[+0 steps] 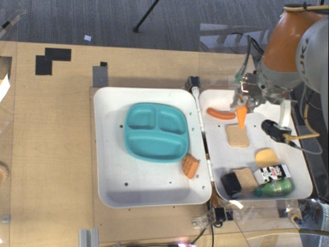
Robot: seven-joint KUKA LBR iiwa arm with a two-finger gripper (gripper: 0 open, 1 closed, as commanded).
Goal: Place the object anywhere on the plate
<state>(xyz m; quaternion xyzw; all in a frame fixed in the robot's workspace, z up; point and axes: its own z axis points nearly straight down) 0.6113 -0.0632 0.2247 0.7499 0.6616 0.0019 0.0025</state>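
An orange carrot (241, 116) is pinched by the gripper (241, 105) over the right bin (303, 153), and could be dropped short of the teal plate (154, 131) if the hold slips.

We find no text, number or brand that can be read anywhere here. The small carton (271, 173) in the right bin (306, 181) carries a black and white print on its top face, but it is too small and blurred for us to make out any letters. The black L-shaped patch (51, 59) on the surface (46, 148) is plain, with no writing on it.
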